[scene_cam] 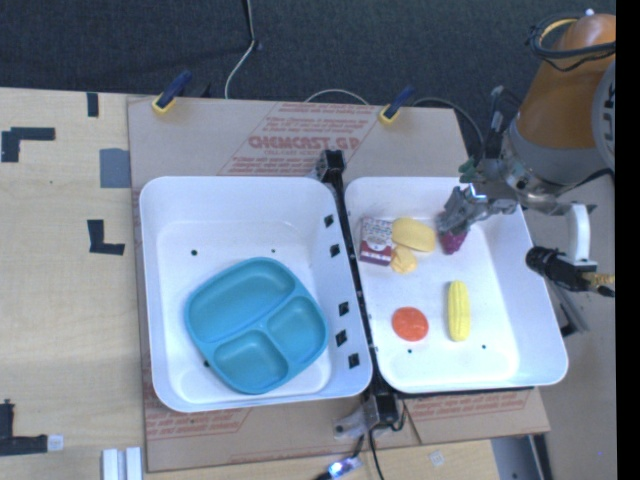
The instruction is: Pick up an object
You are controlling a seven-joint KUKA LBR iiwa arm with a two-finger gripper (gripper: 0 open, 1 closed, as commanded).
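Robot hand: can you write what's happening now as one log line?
hand over right bin | beside purple toy | grip unclear | blue tray in left bin

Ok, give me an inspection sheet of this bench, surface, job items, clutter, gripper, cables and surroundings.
Surface: cardboard sheet under two white bins, left bin and right bin.
Job's things: right bin holds a corn cob, orange round piece, yellow lemon-like piece, small packet, purple piece.
Clutter: blue divided plate in left bin.
Grippers: gripper low over the purple piece; grasp cannot be judged.
Cables: white cable behind the bins.
Surroundings: two blue-yellow clamps on the cardboard's far edge.
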